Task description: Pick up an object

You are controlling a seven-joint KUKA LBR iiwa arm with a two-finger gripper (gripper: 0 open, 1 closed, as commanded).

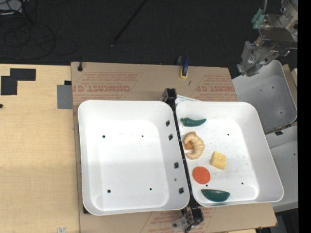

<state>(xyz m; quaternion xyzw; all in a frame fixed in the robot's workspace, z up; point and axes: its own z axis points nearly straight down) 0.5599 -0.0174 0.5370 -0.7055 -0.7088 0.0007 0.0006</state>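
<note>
The right bin (252, 130) holds several small items: a dark green pepper-shaped piece (193, 122) near its far left corner, a tan curled pastry (193, 145), a yellow cube (218, 160), a red-orange disc (201, 175) and a dark teal wedge (215, 194) at the near edge. My gripper (253, 62) hangs at the upper right, high above and behind the right bin, well clear of every item. Nothing shows between its fingers.
The left bin (90, 144) sits beside the right one, joined by a black clamp strip (176, 149). A cardboard sheet (121, 84) lies under both bins. A grey metal plate (272, 91) stands to the right, and a blue-yellow clamp (184, 68) at the back.
</note>
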